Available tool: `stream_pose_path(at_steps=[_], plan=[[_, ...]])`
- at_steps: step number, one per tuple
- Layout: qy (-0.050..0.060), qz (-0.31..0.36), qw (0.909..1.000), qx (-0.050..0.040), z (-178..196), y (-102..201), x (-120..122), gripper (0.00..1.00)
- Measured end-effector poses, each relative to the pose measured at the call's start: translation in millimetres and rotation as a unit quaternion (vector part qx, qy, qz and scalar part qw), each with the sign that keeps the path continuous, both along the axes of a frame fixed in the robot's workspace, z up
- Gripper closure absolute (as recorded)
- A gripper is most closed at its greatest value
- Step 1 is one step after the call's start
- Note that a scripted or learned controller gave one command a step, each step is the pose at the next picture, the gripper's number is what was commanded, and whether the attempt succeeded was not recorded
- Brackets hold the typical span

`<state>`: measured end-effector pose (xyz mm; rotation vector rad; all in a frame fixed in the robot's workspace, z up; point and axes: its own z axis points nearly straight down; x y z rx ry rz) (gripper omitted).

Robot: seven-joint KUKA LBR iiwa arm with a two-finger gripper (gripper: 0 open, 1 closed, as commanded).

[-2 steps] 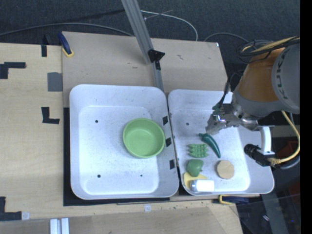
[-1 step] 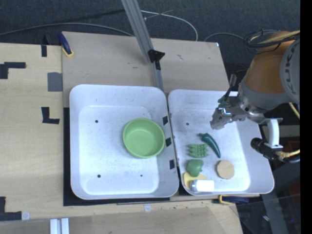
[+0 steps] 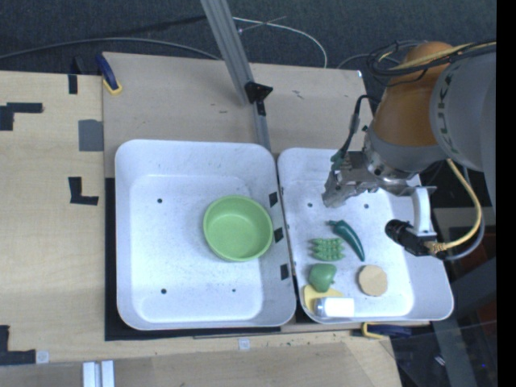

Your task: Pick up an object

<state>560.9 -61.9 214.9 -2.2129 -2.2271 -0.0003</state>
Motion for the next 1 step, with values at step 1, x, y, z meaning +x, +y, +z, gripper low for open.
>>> stream_pose_path(at_steps=[1], plan=[[0.001, 0.0, 1.0, 0.0, -7.8, 50.6, 4.8, 1.0]])
